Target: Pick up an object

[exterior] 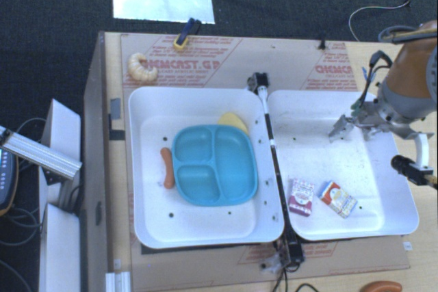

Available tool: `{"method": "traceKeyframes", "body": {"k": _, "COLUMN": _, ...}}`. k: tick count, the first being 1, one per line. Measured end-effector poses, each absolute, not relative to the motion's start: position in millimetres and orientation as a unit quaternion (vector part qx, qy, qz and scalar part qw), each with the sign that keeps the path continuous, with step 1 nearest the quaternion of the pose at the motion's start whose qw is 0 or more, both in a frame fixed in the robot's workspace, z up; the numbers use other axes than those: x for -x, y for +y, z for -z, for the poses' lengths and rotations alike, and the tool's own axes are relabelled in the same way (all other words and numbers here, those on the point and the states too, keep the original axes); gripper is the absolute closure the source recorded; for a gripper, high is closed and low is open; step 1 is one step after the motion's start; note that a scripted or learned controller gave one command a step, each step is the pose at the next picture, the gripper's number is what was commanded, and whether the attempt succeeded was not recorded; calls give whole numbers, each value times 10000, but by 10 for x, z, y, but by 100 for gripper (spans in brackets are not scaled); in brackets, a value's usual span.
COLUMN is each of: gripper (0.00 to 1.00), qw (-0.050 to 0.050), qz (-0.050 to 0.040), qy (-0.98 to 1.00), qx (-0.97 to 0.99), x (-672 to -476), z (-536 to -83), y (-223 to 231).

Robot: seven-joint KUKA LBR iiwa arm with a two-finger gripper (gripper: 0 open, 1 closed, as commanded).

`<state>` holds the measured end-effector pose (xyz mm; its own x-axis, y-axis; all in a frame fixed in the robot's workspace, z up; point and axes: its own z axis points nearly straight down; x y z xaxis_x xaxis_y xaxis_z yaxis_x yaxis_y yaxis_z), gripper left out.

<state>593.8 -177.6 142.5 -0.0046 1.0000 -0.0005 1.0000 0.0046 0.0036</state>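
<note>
My gripper (352, 133) hangs over the back part of the right bin (404, 215), open, with nothing between its fingers. Two small cartons lie near that bin's front: a red and white one (301, 197) and a red, orange and blue one (338, 199). Both are well in front of the gripper and apart from it. In the left bin (147, 215) lies a blue divided plate (214, 165). An orange sausage (168, 167) lies just left of the plate. A yellow piece (234, 122) peeks out behind the plate's far edge.
A black divider (272, 147) runs between the two bins. On the cardboard behind the left bin lie a pale curled toy (142, 67) and a yellow and blue tool (186, 33). A black part of the arm (413, 168) juts over the right bin's right rim.
</note>
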Motion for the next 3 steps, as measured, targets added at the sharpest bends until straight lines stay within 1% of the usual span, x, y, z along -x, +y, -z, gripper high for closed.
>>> {"method": "traceKeyframes", "body": {"k": 1, "gripper": 0, "qw": -1, "qz": 2, "qy": 7086, "qx": -7056, "x": -6517, "z": -852, "y": -1988}}
{"method": "traceKeyframes", "body": {"k": 2, "gripper": 0, "qw": 13, "qz": -2, "qy": 7081, "qx": -7061, "x": -6391, "z": -847, "y": -2067}}
{"method": "traceKeyframes", "body": {"k": 3, "gripper": 0, "qw": 18, "qz": -5, "qy": 7080, "qx": -7062, "x": -6201, "z": -1049, "y": -2064}}
